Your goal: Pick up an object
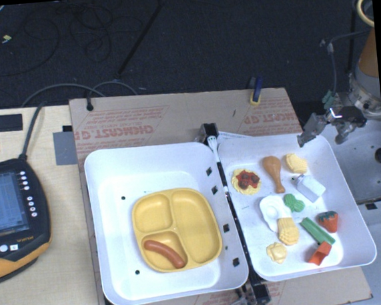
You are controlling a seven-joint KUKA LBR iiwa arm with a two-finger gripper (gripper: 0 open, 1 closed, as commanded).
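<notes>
The right bin (360, 246) holds several toy foods: a brown drumstick (273, 173), a red-topped round piece (247, 180), a pale yellow piece (296, 164), a white-grey block (309, 186), a green piece (293, 203) on a white egg shape (272, 212), a yellow ridged piece (288, 231), a green stick (316, 230) and a red fruit (328, 221). My gripper (324, 134) hangs above the bin's far right corner, open, with nothing between its fingers. It is apart from all the toys.
The left bin (113, 183) bears a yellow divided plate (183, 216) with a sausage (164, 251) in its front compartment. A teach pendant (8, 213) lies at far left. A blue clip (256, 90) sits on the cardboard's far edge.
</notes>
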